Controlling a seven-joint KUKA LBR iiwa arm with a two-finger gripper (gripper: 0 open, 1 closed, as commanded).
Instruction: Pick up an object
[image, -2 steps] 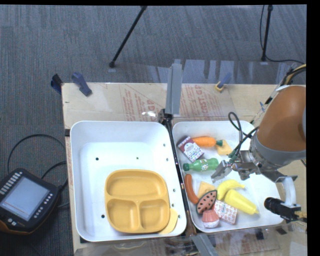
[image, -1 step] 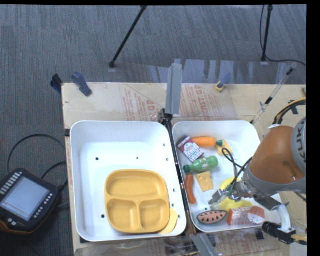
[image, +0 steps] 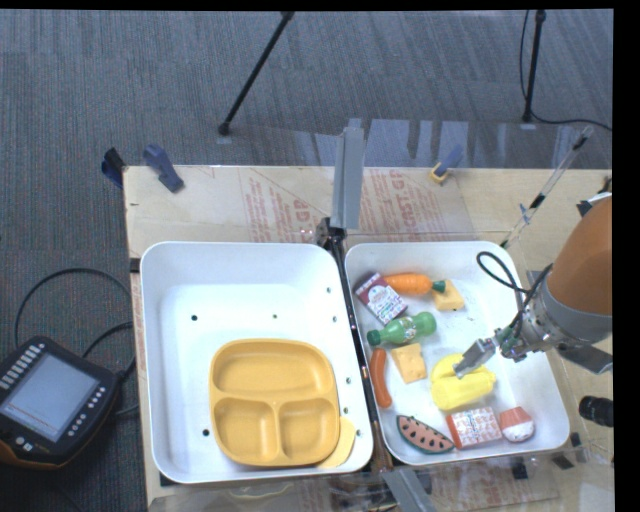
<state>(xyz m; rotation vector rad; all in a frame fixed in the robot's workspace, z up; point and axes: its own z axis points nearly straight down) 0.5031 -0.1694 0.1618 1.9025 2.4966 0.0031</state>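
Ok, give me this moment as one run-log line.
arm: over right bin | gripper: low, at yellow toy | grasp: not confirmed | left bin: yellow divided plate

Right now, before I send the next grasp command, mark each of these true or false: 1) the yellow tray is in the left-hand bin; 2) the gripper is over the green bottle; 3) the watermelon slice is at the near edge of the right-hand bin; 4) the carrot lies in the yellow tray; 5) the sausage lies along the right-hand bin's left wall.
1) True: the yellow tray lies in the left-hand bin.
2) False: the gripper is over the yellow corn; the green bottle lies further left.
3) True: the watermelon slice is by the near edge of the right-hand bin.
4) False: the carrot is at the far end of the right-hand bin.
5) True: the sausage runs along that wall.
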